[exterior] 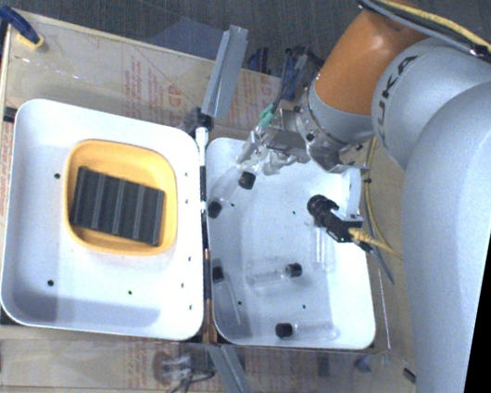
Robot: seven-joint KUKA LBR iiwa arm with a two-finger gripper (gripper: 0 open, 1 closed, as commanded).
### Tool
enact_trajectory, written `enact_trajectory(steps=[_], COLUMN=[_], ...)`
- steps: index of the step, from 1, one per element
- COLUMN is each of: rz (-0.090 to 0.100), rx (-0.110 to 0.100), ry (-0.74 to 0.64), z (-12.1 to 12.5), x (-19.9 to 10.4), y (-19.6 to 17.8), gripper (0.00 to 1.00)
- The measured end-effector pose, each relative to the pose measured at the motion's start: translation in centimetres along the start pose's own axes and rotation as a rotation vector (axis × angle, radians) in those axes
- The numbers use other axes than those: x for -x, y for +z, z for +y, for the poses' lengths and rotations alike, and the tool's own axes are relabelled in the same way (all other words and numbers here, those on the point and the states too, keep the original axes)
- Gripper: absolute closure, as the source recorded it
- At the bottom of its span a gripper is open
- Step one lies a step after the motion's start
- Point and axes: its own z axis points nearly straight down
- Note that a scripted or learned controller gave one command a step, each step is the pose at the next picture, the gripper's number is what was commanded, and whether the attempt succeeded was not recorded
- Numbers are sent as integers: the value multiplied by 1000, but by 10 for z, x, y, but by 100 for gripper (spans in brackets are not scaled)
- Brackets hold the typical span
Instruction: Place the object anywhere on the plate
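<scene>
A yellow plate (pixel 129 161) with a dark ribbed centre lies in the left bin (pixel 25 274). In the right bin (pixel 349 327) lie clear plastic pieces with black ends: one (pixel 277 272) near the middle, one (pixel 302 329) by the front wall, and a faint one (pixel 323 250) toward the right. My gripper (pixel 260 154) hangs over the right bin's far left corner, well away from the plate. A small black piece (pixel 246 180) sits just below it; I cannot tell whether it is held.
The divider between the two bins (pixel 204 231) runs front to back, with small black bits (pixel 215 206) beside it. The bulky grey arm (pixel 437 178) covers the right side. A metal bar (pixel 224 70) stands behind the bins.
</scene>
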Motion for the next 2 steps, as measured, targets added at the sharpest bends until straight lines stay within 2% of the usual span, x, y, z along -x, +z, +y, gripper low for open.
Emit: enact_trajectory(steps=[1,2], rz=[0,0], rx=[-4,-4], ry=[-254,-396], z=[18,-5], x=[-34,-65], y=[48,48], gripper=[100,100])
